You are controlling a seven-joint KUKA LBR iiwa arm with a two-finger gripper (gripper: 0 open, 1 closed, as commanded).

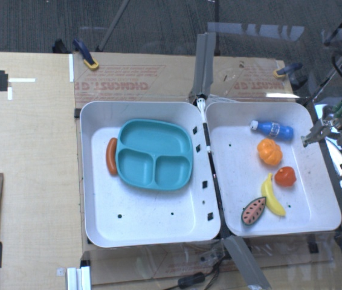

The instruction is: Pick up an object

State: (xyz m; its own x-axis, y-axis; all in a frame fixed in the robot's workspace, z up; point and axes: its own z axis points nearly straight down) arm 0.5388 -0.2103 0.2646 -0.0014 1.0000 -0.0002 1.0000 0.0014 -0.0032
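The right bin holds a blue bottle lying on its side at the back. In front of it are an orange fruit and a red tomato. A yellow banana and a watermelon slice lie near the front. My gripper pokes in over the right bin's right rim, level with the bottle and apart from every object, with nothing seen in it.
The left bin holds a teal divided plate with an orange-red sausage beside its left edge. A raised divider separates the two bins. Cables and metal frame parts crowd the far right.
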